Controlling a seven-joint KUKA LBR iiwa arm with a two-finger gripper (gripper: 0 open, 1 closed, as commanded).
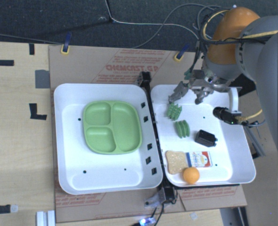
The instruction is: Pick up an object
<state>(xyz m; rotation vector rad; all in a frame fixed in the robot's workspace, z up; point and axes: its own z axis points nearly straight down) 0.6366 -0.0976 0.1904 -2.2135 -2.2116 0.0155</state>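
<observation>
Where the right bin [226, 171] fills the frame's right-centre, a ridged green toy [174, 111] lies near its upper left wall. Gripper [190, 94] hangs just above-right, fingers spread, holding nothing. Below: green pickle [182, 128], black block [206, 138], bread slice [175, 161], orange [191, 175].

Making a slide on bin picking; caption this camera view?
Open gripper poised over the right bin above green toys; divided green plate in left bin.

Grey arm [266, 36] showing orange band [233, 32], yellow and black cables looping around it, dark metal end effector [192, 94].
</observation>
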